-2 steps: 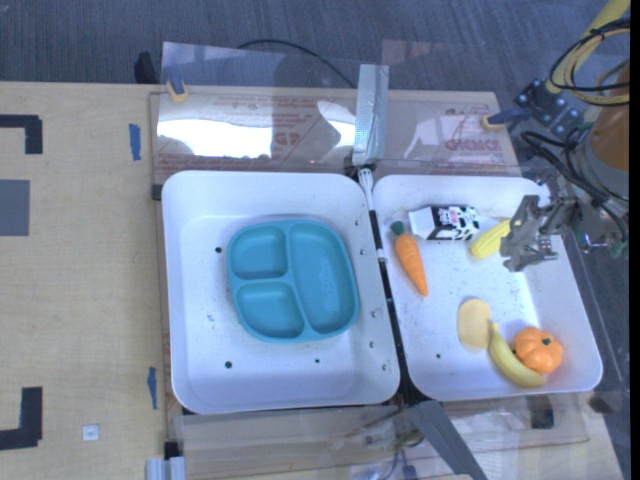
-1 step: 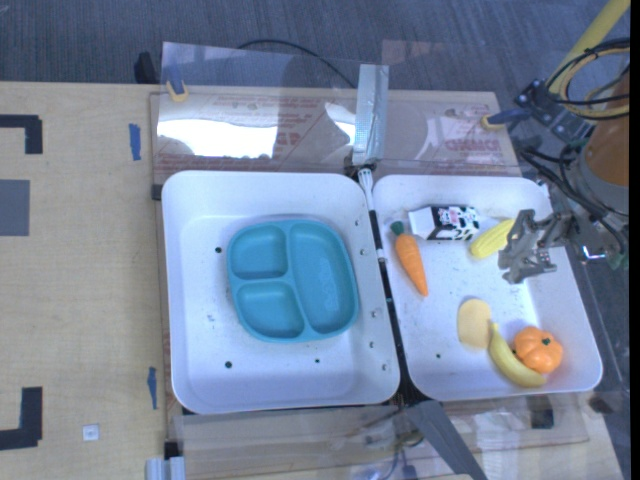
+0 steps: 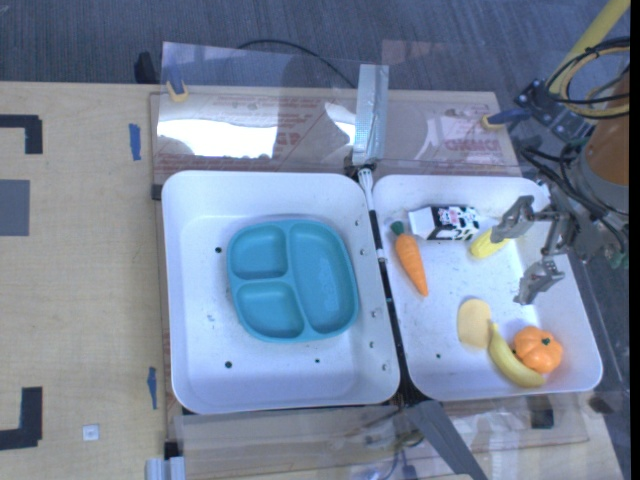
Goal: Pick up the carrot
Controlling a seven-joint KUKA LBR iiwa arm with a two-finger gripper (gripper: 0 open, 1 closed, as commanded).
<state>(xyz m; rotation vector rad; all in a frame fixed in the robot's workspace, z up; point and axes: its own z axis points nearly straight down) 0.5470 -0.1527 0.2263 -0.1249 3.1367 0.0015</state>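
A grey robot arm with an orange band reaches in from the right over the right-hand shallow white plastic bin (image 3: 590, 368), its two-finger metal gripper (image 3: 528, 253) hanging above the bin's right portion with the fingers spread wide and nothing between them. One fingertip (image 3: 512, 220) sits near a small pale-yellow lemon-shaped toy (image 3: 486, 245); the other points down toward the bin floor above a round orange pumpkin-like toy (image 3: 538, 349).

The orange toy carrot with a green top (image 3: 410, 260) lies on the floor of the same bin, at its left side close to the divider between the two bins, green end toward the back and tip pointing toward the front. It is well apart from the gripper. Just behind it, a small black-and-white cow-patterned carton (image 3: 446, 221) lies on its side.

Toward the front of the bin, a pale-yellow rounded toy (image 3: 474, 322) rests beside a yellow toy banana (image 3: 508, 363), which curves against the pumpkin-like toy.

The left-hand shallow white plastic bin (image 3: 190, 218) holds a teal plastic plate with three compartments (image 3: 292, 279), lying flat at its centre. Both bins rest on a light wooden bench (image 3: 80, 268).
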